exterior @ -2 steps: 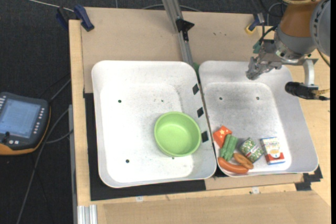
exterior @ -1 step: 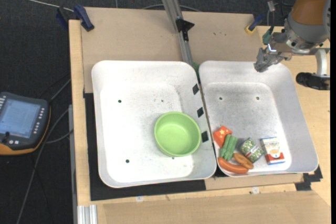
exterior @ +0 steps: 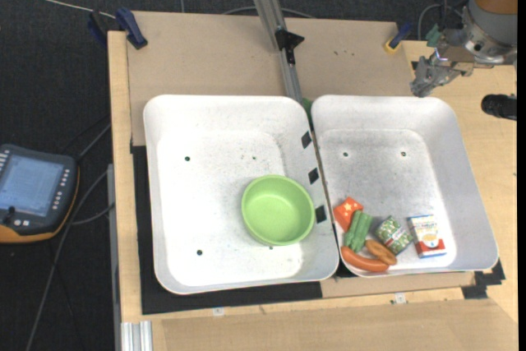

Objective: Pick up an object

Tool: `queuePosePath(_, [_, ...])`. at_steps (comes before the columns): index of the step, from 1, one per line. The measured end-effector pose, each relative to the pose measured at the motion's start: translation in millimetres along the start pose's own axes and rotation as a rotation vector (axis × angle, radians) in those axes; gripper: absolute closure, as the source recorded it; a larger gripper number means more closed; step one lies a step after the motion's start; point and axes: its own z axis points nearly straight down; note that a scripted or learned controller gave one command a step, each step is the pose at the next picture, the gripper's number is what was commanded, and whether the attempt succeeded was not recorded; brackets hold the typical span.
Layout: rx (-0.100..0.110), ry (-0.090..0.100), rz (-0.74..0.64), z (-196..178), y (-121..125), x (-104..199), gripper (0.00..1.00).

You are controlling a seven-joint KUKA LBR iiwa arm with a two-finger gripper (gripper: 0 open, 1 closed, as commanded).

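Two white bins sit side by side on the surface (exterior: 214, 53). The left bin (exterior: 189, 177) carries one green bowl (exterior: 278, 210). The right bin (exterior: 444, 144) has five small items bunched at its near edge: red block (exterior: 348, 210), green pepper (exterior: 358, 231), orange sausage (exterior: 366, 260), green packet (exterior: 394, 234), small carton (exterior: 426, 236). The pincer (exterior: 429, 76) hangs above the right bin's far rim; grip state: cannot tell.

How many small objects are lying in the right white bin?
5, all clustered near the front edge of the right white bin: a red block, a green pod, an orange sausage, a green packet and a small white carton. Overlap may hide more.
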Motion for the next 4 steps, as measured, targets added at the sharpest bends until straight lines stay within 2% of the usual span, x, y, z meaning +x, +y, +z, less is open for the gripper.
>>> queuePosePath(3, [0.005,0.002,-0.004,-12,10,149,1.0])
queuePosePath(4, [0.005,0.003,-0.005,-13,4,206,1.0])
